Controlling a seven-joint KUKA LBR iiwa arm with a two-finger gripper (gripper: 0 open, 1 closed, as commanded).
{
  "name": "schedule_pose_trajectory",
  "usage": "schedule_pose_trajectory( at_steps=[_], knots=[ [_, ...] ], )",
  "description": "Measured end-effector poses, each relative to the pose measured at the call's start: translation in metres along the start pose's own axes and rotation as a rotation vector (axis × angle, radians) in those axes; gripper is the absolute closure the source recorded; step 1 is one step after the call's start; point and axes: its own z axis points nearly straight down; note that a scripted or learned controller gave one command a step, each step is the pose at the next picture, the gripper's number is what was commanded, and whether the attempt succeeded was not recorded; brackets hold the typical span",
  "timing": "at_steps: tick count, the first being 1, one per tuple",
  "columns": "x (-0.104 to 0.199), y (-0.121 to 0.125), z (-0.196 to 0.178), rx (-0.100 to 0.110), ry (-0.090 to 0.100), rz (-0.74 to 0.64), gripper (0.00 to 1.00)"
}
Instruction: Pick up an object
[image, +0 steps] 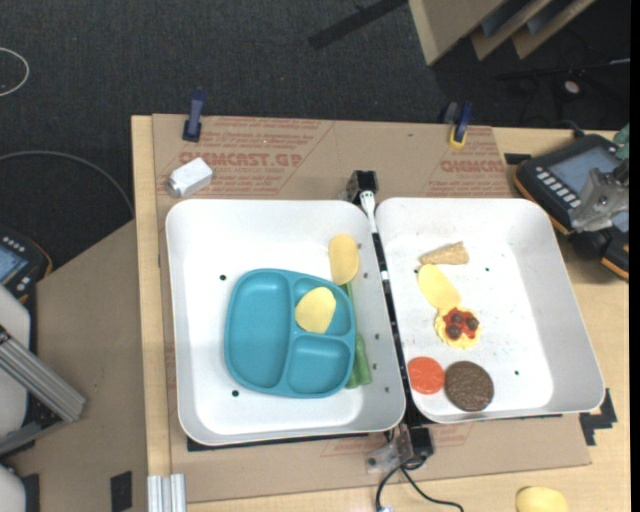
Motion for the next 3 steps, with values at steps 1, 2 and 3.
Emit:
schedule_pose_trajectory(
  at_steps=[1,2,3],
  knots=[
    [-0.08,0.01,0.102,0.017,0.002,0.009,1.0],
    [-0.138,0.026,0.152,0.012,0.003,0.006,1.0],
    [-0.038,0.107,0.01,-0.014,0.001,-0.013,1.0]
  ],
)
